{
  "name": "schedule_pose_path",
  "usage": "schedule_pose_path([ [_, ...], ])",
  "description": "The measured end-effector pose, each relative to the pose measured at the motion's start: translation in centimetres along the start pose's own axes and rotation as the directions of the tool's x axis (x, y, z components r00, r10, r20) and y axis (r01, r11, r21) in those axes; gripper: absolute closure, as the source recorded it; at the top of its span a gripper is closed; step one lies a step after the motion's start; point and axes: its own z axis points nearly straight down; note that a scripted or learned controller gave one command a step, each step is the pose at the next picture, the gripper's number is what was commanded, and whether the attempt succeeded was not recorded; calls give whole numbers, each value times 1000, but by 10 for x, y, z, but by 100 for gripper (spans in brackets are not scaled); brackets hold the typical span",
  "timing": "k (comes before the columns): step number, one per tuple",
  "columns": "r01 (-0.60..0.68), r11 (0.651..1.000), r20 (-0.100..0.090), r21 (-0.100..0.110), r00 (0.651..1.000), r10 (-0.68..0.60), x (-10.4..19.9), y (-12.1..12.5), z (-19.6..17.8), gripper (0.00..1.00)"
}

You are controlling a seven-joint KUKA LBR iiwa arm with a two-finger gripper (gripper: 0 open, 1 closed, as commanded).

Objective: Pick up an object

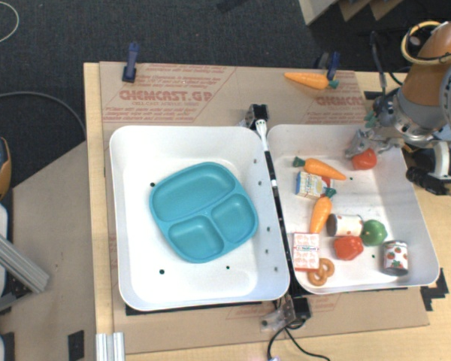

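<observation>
Arm reaching down, claw at red tomato

Single fixed camera above bench, looking down at slant; both white bins fully in frame.

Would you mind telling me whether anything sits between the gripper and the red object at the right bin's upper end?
Nothing visible does: the gripper is right at the red object, apart from the nearest carrot.
</observation>
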Motion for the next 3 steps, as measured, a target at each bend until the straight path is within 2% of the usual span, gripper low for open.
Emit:
schedule_pose_path([
  [1,1,1000,4,0,1000,-1,68,0,11,100],
  [2,-2,1000,3,6,1000,2,127,-72,6,100],
  [3,8,1000,-1,-10,1000,-8,228,-75,-94,100],
])
